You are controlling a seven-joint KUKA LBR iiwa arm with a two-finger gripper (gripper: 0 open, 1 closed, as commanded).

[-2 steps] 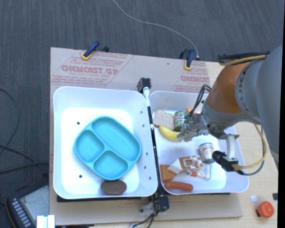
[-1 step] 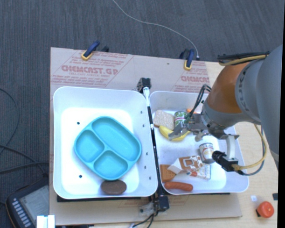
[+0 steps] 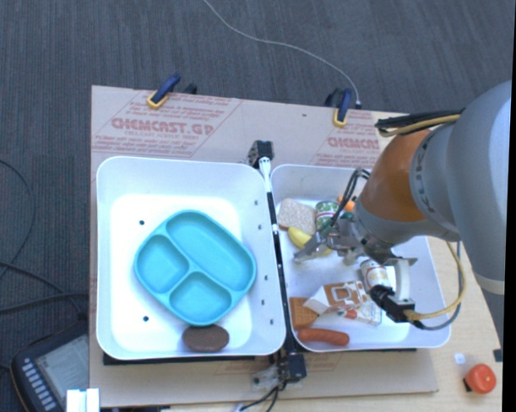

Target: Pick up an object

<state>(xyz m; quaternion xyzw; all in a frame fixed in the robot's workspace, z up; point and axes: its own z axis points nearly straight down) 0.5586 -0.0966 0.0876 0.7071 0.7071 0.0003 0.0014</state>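
Right of centre, over the crowded right bin [image 3: 431, 334], the jaws [image 3: 324, 245] hang spread and empty by the yellow object [image 3: 300, 237], which may slip sideways against its neighbours.

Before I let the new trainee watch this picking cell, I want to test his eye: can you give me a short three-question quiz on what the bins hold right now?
1. True or false: the blue divided plate lies in the left bin.
2. Which thing lies nearest the front edge of the right bin? A) the orange sausage B) the beige sponge-like block C) the yellow piece
3. Fill in: the brown oval object lies in the ____ bin, just in front of the plate.

Key: 1 true; 2 A; 3 left.
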